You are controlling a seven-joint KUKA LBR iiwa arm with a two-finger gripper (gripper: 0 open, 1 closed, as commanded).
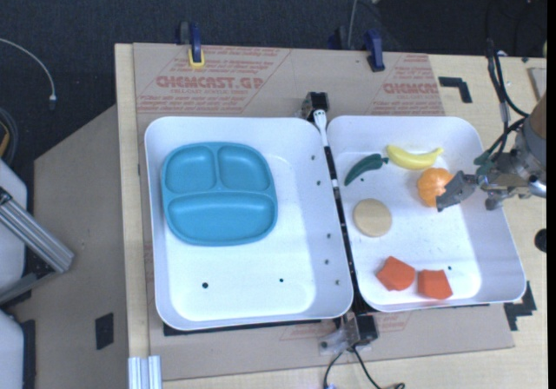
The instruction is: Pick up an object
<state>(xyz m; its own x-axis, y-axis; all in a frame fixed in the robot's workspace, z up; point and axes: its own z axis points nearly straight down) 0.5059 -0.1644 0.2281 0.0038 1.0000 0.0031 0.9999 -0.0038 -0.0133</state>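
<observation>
The right bin (495,261) holds an orange fruit (431,185), a yellow banana (413,155), a green pepper (365,167), a beige round disc (373,217) and two orange-red blocks (396,273) (434,284). My gripper (474,195) hangs over the bin's right side, open. Its left dark finger (453,194) lies right against the orange fruit's right side, and the other finger sits near the bin's right rim. Nothing is between the fingers.
In the left bin (261,292) a blue divided plate (220,194) lies at the upper left. A raised divider (334,205) separates the bins. Cables (504,92) hang by the arm at the right, and two blue clamps (193,36) grip the board's far edge.
</observation>
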